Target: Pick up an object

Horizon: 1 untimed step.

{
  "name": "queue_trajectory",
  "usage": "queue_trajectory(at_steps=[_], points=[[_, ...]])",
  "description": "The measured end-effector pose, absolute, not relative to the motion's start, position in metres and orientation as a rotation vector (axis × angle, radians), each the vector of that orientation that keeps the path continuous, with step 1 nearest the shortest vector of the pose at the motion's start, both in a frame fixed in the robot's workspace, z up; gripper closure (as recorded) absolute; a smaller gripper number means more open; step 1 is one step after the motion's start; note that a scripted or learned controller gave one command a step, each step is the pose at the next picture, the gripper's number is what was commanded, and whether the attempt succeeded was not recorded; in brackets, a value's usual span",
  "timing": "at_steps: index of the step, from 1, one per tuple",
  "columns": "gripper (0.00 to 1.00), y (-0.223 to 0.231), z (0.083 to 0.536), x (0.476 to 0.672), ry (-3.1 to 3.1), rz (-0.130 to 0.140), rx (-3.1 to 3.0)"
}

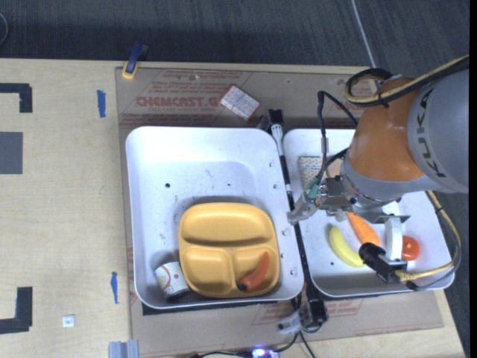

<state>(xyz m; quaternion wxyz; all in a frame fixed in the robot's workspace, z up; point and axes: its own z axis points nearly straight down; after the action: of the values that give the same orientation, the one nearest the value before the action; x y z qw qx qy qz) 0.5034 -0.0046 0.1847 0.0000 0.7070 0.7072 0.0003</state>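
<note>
Arm (pixel 406 136): right of frame, over right bin (pixel 440 274).
Gripper (pixel 302 209): at the bins' shared edge — finger state cannot tell.
Right bin, lower part: banana (pixel 343 247), carrot (pixel 363 228), red-white item (pixel 408 247).
Left bin (pixel 149 170): yellow tray (pixel 223 248) — red piece (pixel 256 273) inside.

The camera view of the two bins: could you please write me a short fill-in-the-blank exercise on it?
1. The yellow tray lies in the ____ bin.
2. The red-orange item rests on the yellow ____.
3. The banana in the right bin is coloured ____.
4. The small cup lies beside the tray's ____ edge.

Missing words: left; tray; yellow; left
</note>
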Motion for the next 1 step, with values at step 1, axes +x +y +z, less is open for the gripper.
queue_trajectory(at_steps=[1], points=[[0.00,-0.0046,0.1847,0.5034,2.222,0.001,2.221]])
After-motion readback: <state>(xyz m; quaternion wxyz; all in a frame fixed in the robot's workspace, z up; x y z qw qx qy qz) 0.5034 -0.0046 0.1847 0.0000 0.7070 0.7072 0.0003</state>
